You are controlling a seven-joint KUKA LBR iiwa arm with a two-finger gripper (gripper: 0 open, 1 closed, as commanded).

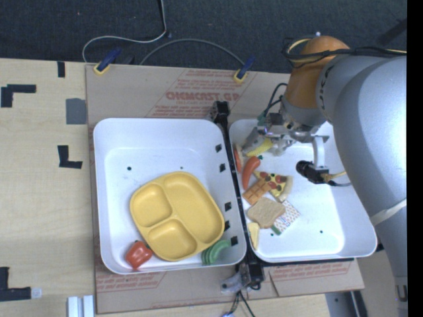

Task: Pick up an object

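Note:
My gripper hangs low over the far left corner of the right bin. Just under it lies a small yellow piece, and I cannot tell whether the two touch. A red-orange pepper-shaped toy lies right beside it along the bin's left wall. Nearer the front are a pizza slice, an orange waffle piece, a tan toast square and a small patterned packet.
The left bin holds a yellow divided plate, a red toy at its front left and a green toy at its front right. The grey arm covers the right bin's far right side.

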